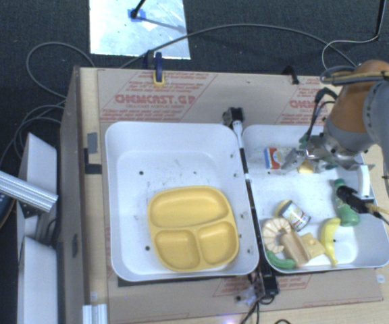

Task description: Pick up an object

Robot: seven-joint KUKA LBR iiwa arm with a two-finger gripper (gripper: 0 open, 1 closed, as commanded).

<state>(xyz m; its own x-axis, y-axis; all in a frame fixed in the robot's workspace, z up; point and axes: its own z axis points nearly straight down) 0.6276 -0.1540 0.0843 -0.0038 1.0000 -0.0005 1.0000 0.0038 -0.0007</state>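
Arm enters from right, wrist bent down over far part of right bin (pixel 383 248). Gripper (pixel 296 158) low beside small red-and-white carton (pixel 273 158); jaw state cannot tell. Banana (pixel 330 237) and can (pixel 294 216) near edge. Yellow tray (pixel 193 227) in left bin (pixel 123 181).

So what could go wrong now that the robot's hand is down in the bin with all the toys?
The gripper sits low in the right white bin beside a small white, red and blue carton near the wall, so it might shove the carton instead of gripping it. A small yellow piece lies right beside it too, so it could pinch the wrong thing or nothing.
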